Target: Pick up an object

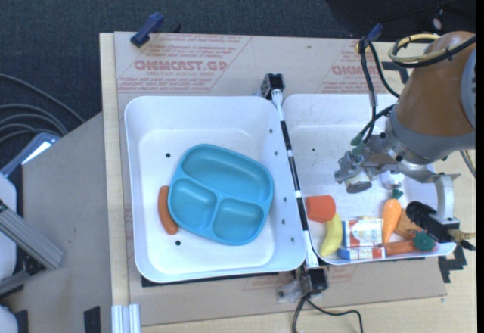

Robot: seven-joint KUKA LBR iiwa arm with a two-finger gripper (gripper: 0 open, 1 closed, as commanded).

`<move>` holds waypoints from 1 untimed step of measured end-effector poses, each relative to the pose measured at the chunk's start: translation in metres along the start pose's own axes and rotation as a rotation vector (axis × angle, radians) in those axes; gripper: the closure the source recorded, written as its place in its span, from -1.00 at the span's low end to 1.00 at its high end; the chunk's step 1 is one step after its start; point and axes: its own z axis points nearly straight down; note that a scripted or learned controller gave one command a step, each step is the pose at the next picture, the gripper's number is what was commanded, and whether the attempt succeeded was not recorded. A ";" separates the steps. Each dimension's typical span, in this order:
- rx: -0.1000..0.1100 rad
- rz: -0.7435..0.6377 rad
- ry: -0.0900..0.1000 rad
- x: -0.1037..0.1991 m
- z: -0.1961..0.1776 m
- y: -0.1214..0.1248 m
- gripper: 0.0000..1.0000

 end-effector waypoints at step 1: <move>0.000 0.000 0.000 0.050 -0.039 -0.017 1.00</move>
